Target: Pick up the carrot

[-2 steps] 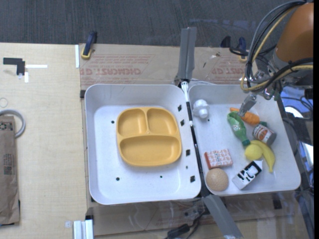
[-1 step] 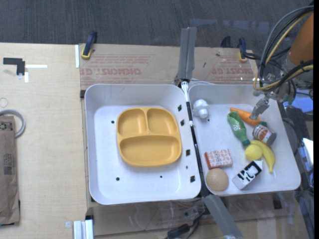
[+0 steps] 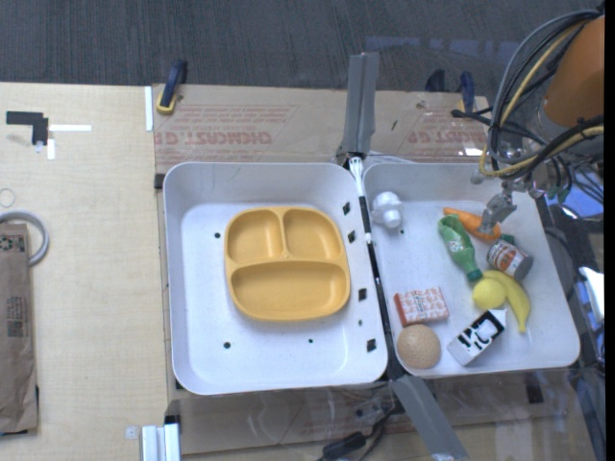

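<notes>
A: Pincer (image 3: 494, 217) sits over the right bin (image 3: 548, 353), its tip at the carrot (image 3: 463, 219); whether it is released or clenched, I cannot tell.

B: What crowds the carrot?

A: One green bottle (image 3: 458, 245) touching it at 7 o'clock, one small can (image 3: 507, 258) at 5 o'clock, one white ball (image 3: 386, 207) at 9 o'clock.

B: Further out?

A: One lemon (image 3: 488, 290), one banana (image 3: 519, 301), one red packet (image 3: 421, 305), one brown ball (image 3: 419, 347), one black-and-white box (image 3: 477, 336). One yellow divided plate (image 3: 286, 262) lies in the left bin (image 3: 192, 353).
</notes>
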